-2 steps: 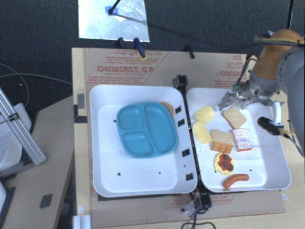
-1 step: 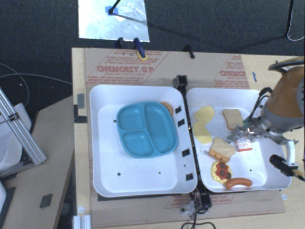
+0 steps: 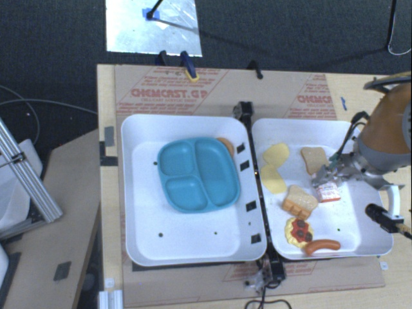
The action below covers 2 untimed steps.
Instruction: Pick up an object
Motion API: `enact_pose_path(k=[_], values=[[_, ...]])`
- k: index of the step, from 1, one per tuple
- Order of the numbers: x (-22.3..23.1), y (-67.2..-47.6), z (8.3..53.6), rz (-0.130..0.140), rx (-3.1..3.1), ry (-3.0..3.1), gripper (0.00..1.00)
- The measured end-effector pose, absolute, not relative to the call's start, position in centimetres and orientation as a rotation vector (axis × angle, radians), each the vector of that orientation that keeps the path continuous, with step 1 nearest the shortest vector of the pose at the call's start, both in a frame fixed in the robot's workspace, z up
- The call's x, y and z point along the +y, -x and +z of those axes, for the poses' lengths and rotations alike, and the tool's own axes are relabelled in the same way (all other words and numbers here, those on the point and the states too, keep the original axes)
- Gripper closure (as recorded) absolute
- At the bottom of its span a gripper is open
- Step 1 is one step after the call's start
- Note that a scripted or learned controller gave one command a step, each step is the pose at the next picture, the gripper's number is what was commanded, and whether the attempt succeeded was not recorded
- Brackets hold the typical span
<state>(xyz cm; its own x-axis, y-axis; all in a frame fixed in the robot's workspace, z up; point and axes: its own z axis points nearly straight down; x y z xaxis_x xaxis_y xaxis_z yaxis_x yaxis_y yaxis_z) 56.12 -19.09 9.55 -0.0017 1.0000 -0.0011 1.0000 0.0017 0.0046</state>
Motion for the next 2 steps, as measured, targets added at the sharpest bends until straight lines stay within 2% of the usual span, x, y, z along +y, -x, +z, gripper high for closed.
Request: enact_pose_path(k=[1,2], values=[[-12.5,-58.8,8.6,0.007,2.227,-2.207,1.00],[-6.1,-58.1,19.1,0.016,2.229,-2.204,1.00]])
